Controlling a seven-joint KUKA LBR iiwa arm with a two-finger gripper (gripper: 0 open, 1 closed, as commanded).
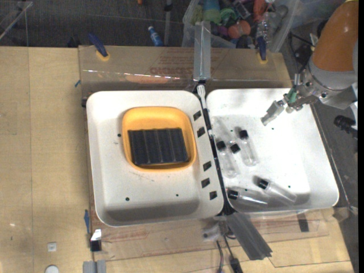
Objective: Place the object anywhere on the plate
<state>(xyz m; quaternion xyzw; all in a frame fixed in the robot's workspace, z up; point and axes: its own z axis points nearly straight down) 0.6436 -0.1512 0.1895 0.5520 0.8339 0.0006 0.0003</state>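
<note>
The plate, yellow-rimmed with a dark ribbed insert lying in it, sits in the middle of the left bin, with bare white floor on all sides, so a drop from above has open room; the likely trouble there is an object landing on the ribbed insert and rolling or tipping over the low rim. Between the bins runs a raised divider with dark tabs, and anything carried across low could catch on it, so the crossing wants height. Just right of it, in the right bin, lie several clear vials with black caps, close together, and another clear piece near the front wall. These seem to be the objects to move. They look slippery, hard to see against the white, and so crowded that closing on one may nudge its neighbours or push it against the divider. The claw hangs over the upper right part of that bin, above and apart from the vials, holding nothing that I can see. Whether it stands wide or narrow I cannot tell.
</note>
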